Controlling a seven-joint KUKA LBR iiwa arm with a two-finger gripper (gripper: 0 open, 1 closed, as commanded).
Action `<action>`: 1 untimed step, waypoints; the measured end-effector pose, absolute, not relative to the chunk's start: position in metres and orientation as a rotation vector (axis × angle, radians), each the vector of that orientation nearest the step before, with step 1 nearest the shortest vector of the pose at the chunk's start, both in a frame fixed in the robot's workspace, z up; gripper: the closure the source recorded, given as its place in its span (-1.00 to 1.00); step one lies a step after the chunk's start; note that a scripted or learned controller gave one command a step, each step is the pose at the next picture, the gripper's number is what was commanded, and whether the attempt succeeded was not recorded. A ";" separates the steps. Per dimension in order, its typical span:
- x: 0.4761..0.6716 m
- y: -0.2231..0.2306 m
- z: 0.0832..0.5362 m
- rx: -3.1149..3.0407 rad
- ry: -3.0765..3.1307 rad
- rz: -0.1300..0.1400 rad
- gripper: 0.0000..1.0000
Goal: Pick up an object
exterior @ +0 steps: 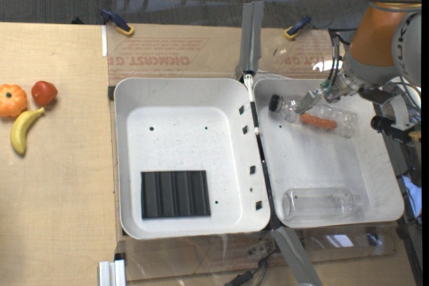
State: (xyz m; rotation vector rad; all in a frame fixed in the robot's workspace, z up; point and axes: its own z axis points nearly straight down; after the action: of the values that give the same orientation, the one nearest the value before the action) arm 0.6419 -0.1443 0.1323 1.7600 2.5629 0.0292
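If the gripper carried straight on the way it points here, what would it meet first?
Most likely the clear plastic bottle lying in the right bin, just ahead of the gripper, which points down and left; depth is hard to judge.

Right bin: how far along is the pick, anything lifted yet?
Done: the arm has reached over the right bin, with the tool low at the far clear bottle that has an orange item beside it. In hand: nothing visibly lifted; I can't confirm a grasp. Left: secure and raise an object. A second clear bottle lies near the front.
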 end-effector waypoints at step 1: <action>0.598 -0.173 0.101 2.007 2.398 0.014 -1.00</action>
State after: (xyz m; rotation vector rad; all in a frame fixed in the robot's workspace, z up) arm 0.5979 -0.1728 0.1005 2.0074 2.3983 0.0141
